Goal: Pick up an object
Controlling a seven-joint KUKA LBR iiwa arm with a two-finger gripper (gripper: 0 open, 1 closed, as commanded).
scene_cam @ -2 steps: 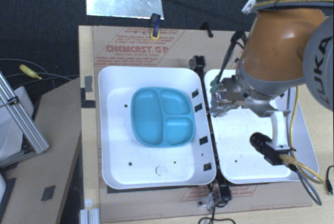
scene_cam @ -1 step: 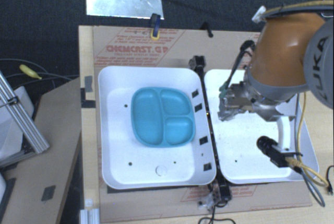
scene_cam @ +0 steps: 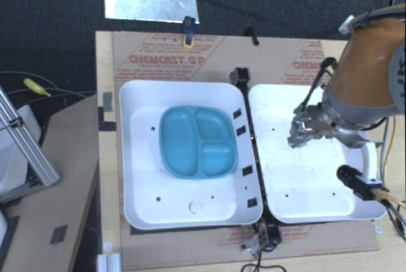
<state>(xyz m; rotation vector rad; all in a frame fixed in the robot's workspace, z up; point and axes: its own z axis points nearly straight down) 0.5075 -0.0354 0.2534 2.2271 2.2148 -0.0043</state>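
The blue plate (it has three parts) sits in the left bin. The gripper hangs over the right bin; I cannot tell its grip

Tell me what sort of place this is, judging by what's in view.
Most likely a robotics lab test bench. A robot arm with a gripper hangs over two white bins, one holding a blue divided plate, on a protective sheet with cables and aluminium framing around.
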